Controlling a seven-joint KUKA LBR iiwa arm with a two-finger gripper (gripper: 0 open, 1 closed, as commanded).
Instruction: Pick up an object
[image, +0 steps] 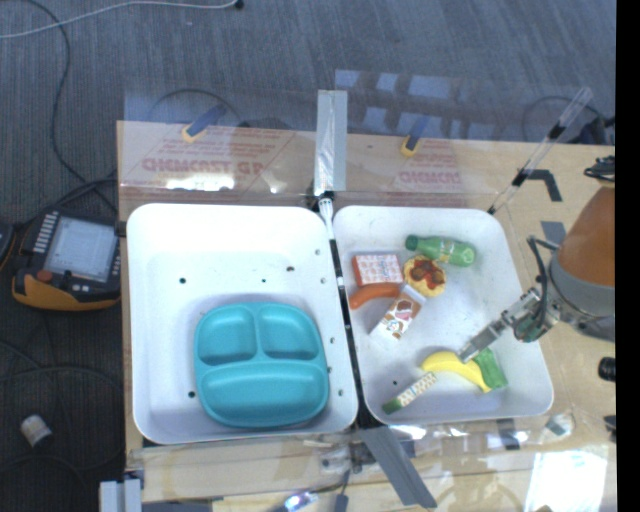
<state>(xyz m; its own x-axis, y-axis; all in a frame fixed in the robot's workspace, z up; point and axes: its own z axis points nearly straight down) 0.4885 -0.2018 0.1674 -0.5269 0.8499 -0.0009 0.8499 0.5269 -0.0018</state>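
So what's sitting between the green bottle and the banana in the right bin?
In the camera view, mostly bare white bin floor separates the green bottle from the banana. The small red-and-yellow packet sits just below the bottle, left of that line.

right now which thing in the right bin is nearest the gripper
The yellow banana: the gripper sits just above its right end. The green bottle and red-and-white box lie farther back.

Fixed overhead camera, slanted down, both bins (140, 300)
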